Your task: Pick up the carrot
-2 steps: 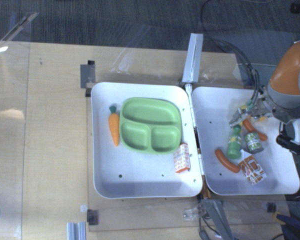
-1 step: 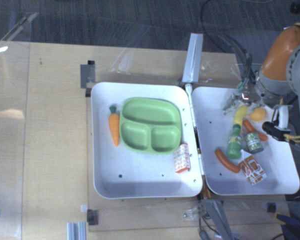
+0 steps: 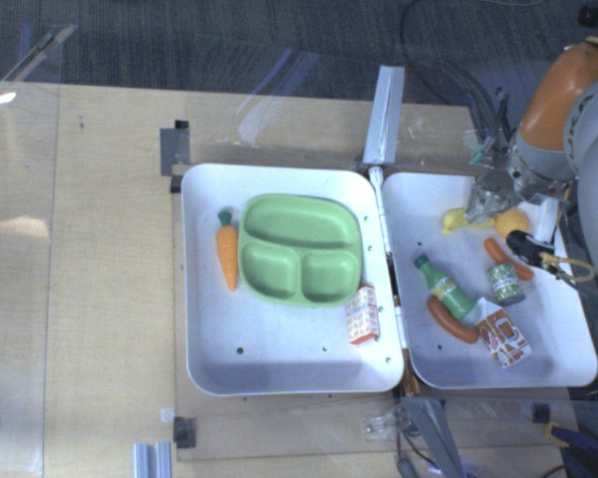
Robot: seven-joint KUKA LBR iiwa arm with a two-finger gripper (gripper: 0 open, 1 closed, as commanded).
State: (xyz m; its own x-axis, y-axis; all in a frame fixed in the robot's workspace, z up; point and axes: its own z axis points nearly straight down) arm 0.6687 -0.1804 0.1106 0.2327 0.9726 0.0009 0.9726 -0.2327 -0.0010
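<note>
- Two white bins are seen side by side on the worktop.
- In the left bin, the carrot is laid along the left edge of a green divided tray, stem end up.
- The end effector is parked over the right bin, near something yellow (its grip can't be made out).

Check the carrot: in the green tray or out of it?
Out. The carrot lies flat on the left bin's floor, alongside the green tray's left edge.
</note>
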